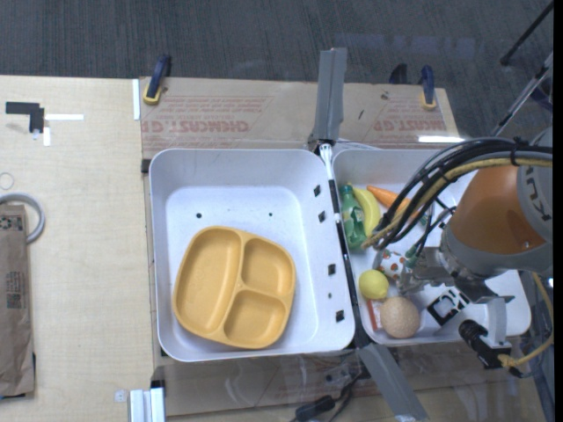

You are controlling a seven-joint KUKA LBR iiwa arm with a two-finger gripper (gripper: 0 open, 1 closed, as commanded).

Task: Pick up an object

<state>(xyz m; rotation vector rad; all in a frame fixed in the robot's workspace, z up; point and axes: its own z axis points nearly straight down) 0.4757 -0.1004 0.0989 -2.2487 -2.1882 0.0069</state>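
Arm (515,209) is extended in from the right, wrist pitched steeply down. The orange band (497,205) is seen from above, with black and yellow cables (440,178) looped over it toward the left. Gripper (413,266) is positioned low at the wrist's left; finger state is obscured.

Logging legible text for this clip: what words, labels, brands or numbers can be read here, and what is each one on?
"CHEMCAT" is about all that reads on the cardboard sheet behind the left bin, in red, upside down and mirrored; the characters after it are unclear.
Red print on the cardboard behind the right bin: too blurred to read.
Dark print on the brown paper bag at the left edge: too small to read.
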